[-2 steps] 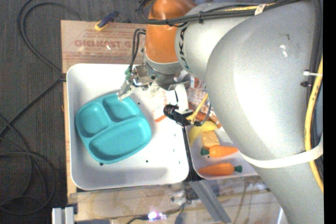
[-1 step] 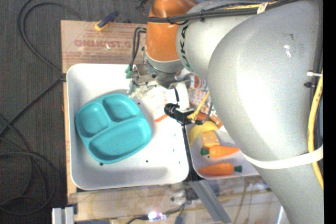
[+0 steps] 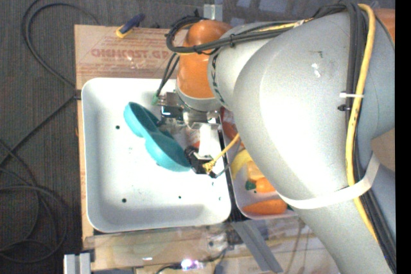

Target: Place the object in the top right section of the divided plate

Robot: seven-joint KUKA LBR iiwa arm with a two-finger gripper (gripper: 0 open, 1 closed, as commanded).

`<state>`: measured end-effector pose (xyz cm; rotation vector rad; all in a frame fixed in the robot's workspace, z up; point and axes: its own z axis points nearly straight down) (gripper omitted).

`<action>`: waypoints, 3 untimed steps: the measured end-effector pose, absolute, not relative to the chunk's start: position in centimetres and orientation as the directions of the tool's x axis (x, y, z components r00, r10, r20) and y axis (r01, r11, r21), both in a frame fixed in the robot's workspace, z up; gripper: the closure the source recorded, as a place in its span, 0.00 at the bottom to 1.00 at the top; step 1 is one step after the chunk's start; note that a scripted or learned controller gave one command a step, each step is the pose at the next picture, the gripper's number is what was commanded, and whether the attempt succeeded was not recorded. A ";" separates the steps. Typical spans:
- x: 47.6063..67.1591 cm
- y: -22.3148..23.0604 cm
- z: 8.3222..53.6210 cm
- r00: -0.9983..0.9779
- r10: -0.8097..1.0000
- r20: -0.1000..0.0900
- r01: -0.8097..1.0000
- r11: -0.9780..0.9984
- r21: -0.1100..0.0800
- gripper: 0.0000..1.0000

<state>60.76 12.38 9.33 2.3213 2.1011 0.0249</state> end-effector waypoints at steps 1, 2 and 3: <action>63.1 9.2 18.3 0.303 0.953 -0.005 0.953 -0.303 -0.001 1.00; 63.0 9.2 19.1 0.303 0.953 -0.011 0.953 -0.303 -0.003 1.00; 61.5 10.3 23.0 0.001 1.000 -0.004 1.000 -0.001 -0.002 1.00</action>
